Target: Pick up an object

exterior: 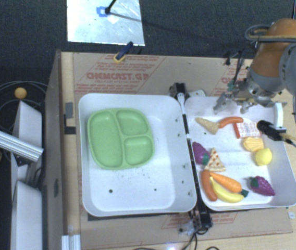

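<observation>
Grey arm with orange band reaches in from right; its two-finger gripper point(235, 102) hangs over the far edge of the right shallow white bin point(288, 184), nothing between the jaws, and whether they are spread cannot be told. That bin holds toy food: orange sausage point(230, 122), tan wedge point(208, 124), yellow lemon point(263, 156), purple grapes point(261, 186), orange carrot point(226, 181), yellow banana point(225, 192), pizza slice point(215, 161). Left white bin point(163, 191) carries a green divided plastic tray point(120, 138). Both bins sit on brown cardboard point(153, 69) on the desk; dark carpet beyond.
</observation>
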Controlling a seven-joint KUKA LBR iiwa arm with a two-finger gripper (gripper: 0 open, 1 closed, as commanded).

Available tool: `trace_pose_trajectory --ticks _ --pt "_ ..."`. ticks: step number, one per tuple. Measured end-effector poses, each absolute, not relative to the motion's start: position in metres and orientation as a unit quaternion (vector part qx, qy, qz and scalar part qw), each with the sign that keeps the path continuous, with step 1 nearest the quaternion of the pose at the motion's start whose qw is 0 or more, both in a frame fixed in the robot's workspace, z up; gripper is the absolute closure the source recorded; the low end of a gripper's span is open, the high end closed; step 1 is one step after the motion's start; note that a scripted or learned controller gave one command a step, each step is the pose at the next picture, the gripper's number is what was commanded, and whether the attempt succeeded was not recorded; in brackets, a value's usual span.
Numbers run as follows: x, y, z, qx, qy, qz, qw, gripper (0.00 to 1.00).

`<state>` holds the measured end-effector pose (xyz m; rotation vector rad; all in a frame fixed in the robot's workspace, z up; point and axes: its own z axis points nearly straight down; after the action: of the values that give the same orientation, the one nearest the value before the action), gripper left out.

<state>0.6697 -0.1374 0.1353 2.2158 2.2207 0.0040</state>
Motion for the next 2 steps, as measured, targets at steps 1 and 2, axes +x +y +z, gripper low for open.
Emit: trace_pose_trajectory --ticks 1,2 --pt "0.6706 -0.154 0.0982 0.706 0.708 0.002 0.004 0.0" --pt "0.6629 -0.1446 0.0932 0.706 0.709 0.0036 0.012 0.0"
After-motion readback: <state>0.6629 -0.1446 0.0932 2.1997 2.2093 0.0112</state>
